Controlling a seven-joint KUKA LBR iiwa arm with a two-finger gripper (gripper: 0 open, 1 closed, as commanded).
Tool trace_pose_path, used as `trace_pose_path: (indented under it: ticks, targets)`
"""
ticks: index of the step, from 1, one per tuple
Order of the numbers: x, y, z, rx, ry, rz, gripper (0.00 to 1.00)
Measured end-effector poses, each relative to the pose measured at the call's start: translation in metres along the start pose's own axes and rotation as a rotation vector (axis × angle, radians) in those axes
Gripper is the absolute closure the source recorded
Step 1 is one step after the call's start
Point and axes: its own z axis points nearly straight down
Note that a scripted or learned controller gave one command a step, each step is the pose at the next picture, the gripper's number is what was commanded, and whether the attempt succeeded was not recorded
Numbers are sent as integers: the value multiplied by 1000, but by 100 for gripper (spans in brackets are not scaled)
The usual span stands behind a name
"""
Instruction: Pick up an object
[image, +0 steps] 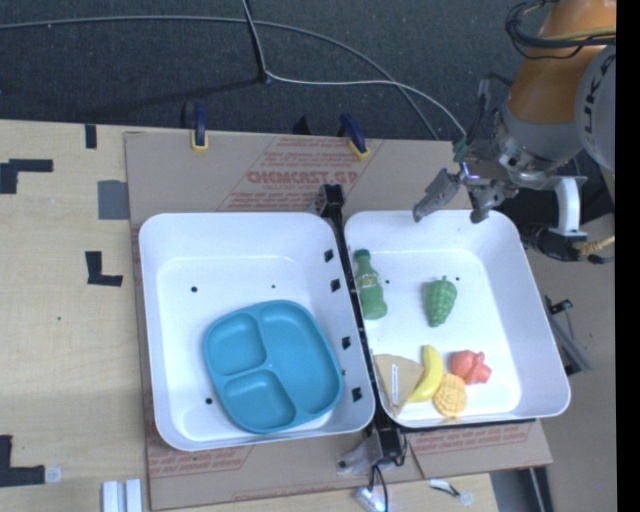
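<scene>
My gripper (458, 204) hangs over the far rim of the right bin (535, 330), its two dark fingers spread open with nothing between them. Below it in that bin lie a green bottle (369, 285) by the left wall, a green leafy toy (440, 301) in the middle, and near the front a yellow banana (430, 373), a red-orange toy (471, 366), a yellow corn-like piece (449, 398) and a tan wedge (391, 381). All of them rest apart from the gripper.
The left bin (170, 260) holds a blue divided plate (270, 366). Black clips sit along the seam between the bins. Cardboard lies under both bins, with cables arcing across the dark floor behind. The arm's orange band (555, 90) is at top right.
</scene>
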Motion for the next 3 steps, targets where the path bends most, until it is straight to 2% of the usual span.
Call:
trace_pose_path:
  ticks: [1,2,3]
  targets:
    - [0,1,-3,-5,0,0,0]
    - [-1,6,60,0,0,-1,0]
    - [6,3,107,-1,0,-1,0]
